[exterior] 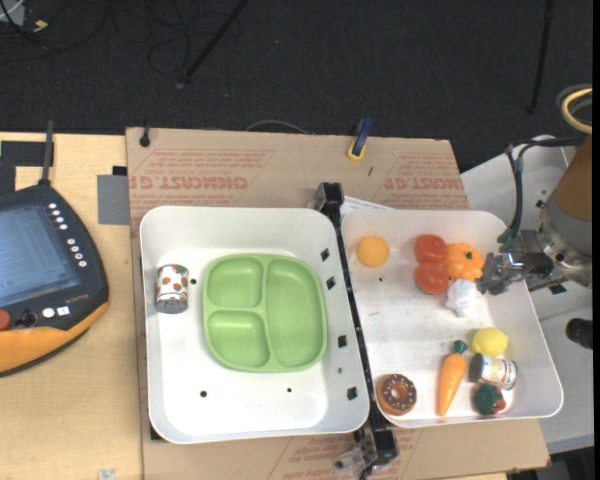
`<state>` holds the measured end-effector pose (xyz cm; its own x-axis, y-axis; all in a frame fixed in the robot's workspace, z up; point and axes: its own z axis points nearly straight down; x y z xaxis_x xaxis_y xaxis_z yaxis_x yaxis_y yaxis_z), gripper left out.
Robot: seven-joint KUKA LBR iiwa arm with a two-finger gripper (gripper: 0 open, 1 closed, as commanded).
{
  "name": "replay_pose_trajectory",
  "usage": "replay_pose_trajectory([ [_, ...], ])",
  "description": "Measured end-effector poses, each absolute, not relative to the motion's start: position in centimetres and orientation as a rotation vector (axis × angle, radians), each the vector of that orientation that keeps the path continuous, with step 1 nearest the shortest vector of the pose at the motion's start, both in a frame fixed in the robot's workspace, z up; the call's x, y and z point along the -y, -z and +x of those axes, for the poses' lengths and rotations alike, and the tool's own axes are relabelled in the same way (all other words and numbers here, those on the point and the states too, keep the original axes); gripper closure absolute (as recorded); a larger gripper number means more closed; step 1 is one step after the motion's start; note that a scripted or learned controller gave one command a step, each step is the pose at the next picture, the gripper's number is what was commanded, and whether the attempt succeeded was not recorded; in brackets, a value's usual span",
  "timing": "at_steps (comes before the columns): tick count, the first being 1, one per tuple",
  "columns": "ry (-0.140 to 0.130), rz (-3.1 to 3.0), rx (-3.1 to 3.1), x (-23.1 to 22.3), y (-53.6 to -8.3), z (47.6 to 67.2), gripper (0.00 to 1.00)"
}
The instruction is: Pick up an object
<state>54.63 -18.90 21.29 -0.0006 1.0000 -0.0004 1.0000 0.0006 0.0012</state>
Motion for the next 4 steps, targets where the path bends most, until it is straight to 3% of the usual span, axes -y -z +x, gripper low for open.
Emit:
replay_pose_trajectory([
  [1,0.001,2.222,-2.222,19.1,-22.8,54.6,1.00],
  [2,-0.001,2.218,-2.230,13.4,-22.7,56.7,1.00],
  [3,0.003,2.221,-2.229,8.0,-22.7,56.4,1.00],
  [4,0.000,2.218,-2.229,3.1,-23.4,58.1,1.00],
])
